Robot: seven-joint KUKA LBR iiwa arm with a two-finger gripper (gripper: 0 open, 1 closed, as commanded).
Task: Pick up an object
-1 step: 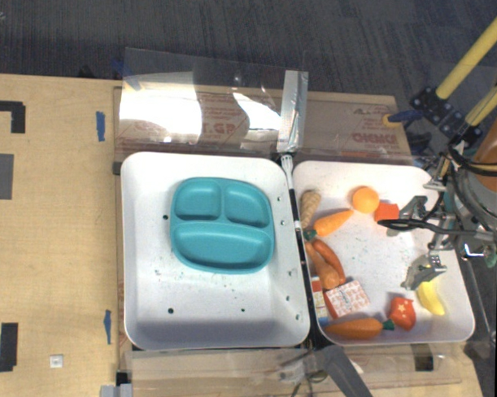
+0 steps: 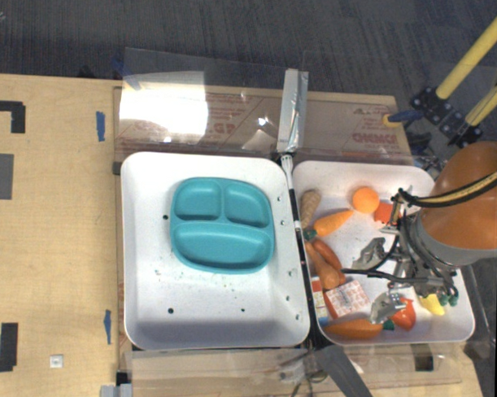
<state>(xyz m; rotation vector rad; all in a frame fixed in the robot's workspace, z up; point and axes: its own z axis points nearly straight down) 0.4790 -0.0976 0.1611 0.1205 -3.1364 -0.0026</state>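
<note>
My gripper (image 2: 379, 280) hangs low over the right bin (image 2: 460, 323), in its front half. Its two metal fingers (image 2: 369, 255) stand apart, open, with bare bin floor between them. One fingertip is beside a red and white packet (image 2: 347, 300), the other just above a small red toy (image 2: 402, 315). An orange sausage-shaped toy (image 2: 354, 327) lies at the front wall. A brown hot dog (image 2: 326, 263), a carrot (image 2: 333, 222), a tan bread piece (image 2: 309, 205) and an orange ball (image 2: 365, 199) lie to the left and behind. A yellow piece (image 2: 433, 305) shows under the wrist.
The left bin (image 2: 147, 304) holds a teal divided plate (image 2: 223, 224). The arm's orange band (image 2: 468, 205) and cables cover the right bin's right side. Clear plastic sheeting (image 2: 235, 112) and a taped post (image 2: 292, 106) stand behind the bins.
</note>
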